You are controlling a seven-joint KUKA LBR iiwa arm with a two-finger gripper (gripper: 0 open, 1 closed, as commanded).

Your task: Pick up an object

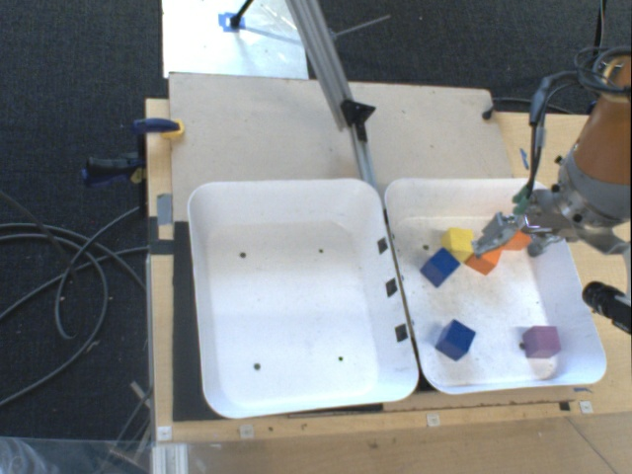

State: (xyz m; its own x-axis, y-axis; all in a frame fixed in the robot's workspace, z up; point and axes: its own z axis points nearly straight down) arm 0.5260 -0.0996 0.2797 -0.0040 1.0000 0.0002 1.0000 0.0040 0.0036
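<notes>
So the arm comes in from the right and its gripper is down inside the right bin, near the back half. The tip sits right on top of an orange block, and a yellow block is just beside that, touching or nearly touching it on the left. Honestly I can't tell whether the pincer is released or clenched, the metal bits blur together over the orange one, and I can't say it's actually grasping anything.

Rest of the right bin: a blue cube sits just left of the orange block, tilted a bit like a diamond. A second blue cube is further toward the front, well apart from the first cluster. A purple block is near the front right corner, close to the bin wall.

Left bin has a few tiny dark specks on its floor. Both bins sit side by side on a wooden bench, with little black tabs along the seam between them. A grey pole runs diagonally down from the top to the bins' seam. Black cables are looped on the dark floor at the left, and a blue clamp grips the bench's left edge.
</notes>
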